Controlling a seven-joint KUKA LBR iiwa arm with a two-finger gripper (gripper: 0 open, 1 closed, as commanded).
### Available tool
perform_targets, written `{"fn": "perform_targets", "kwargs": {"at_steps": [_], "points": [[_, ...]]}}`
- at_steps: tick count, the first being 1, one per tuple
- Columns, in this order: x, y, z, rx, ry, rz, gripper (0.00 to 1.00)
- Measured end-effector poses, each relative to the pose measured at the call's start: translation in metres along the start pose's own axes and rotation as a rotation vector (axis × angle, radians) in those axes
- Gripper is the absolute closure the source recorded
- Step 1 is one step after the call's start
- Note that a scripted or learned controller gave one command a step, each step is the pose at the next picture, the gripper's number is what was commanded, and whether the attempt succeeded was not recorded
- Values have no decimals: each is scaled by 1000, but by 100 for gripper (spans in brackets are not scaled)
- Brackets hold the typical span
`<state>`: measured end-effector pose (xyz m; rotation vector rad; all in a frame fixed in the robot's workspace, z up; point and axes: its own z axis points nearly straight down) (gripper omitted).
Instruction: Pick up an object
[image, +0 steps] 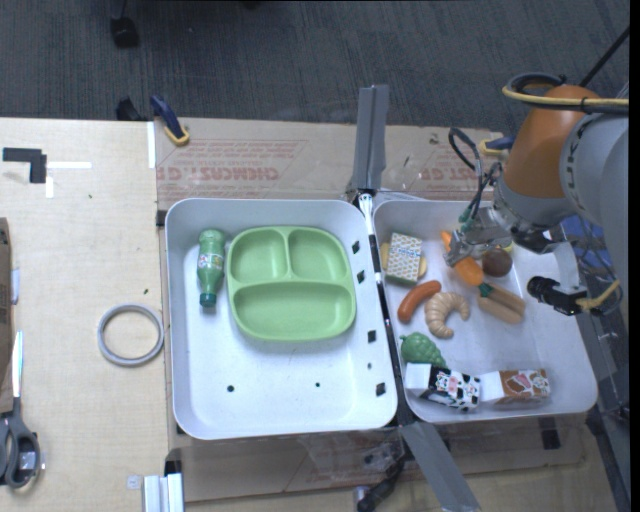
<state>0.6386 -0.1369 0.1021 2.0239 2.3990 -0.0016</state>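
Note:
My gripper (468, 246) is low in the right bin (560, 345) near its back. It hangs right above an orange fruit (468, 272), with a brown round item (497, 263) just to its right. Around them lie a checkered box (404, 257), a red sausage (418, 300), a croissant (446, 312) and a hot dog (502, 303). Toward the front are a green broccoli (422, 350), a cow-patterned carton (455, 388) and a brown snack pack (522, 384). The wrist hides the bin floor beneath the gripper.
The left bin (280, 390) holds a green divided plate (292, 282) and a green bottle (209, 266) lying along its left side. On the bench to the left lie a tape ring (131, 333) and scissors (18, 445). A metal divider (370, 150) stands between the bins.

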Motion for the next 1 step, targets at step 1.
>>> {"fn": "perform_targets", "kwargs": {"at_steps": [1], "points": [[87,36,-91,0,2,64,100]]}}
